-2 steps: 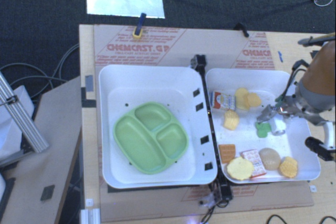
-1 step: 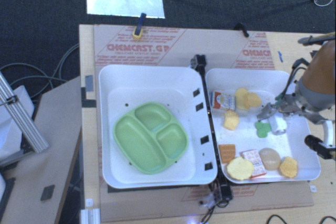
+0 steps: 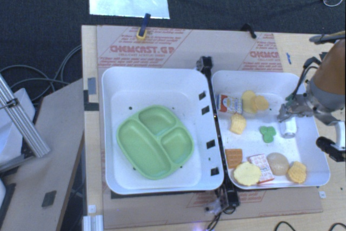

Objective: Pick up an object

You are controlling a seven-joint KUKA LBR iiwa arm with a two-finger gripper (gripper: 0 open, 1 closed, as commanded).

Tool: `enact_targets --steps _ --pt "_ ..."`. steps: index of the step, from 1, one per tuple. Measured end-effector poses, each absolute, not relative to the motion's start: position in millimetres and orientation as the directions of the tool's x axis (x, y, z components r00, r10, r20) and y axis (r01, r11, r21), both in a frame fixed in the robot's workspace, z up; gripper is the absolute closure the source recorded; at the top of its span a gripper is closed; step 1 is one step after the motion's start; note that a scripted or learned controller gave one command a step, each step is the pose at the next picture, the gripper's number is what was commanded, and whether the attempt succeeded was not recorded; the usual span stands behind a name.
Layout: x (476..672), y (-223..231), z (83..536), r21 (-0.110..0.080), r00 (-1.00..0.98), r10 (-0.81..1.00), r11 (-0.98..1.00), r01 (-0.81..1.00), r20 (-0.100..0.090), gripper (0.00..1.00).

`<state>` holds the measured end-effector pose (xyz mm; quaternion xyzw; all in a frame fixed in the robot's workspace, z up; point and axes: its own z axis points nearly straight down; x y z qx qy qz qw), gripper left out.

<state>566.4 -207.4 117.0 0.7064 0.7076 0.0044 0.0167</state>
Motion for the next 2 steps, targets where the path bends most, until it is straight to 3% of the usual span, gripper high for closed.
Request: enact_targets --steps 1,2 --pt "566.1 -203 162 0.005 -0.004 1.000 0.004 1.000 -0.001 1.00" --pt "569.3 -204 205 0.006 -0.005 1.000 0.005 1.000 -0.002 1.00"
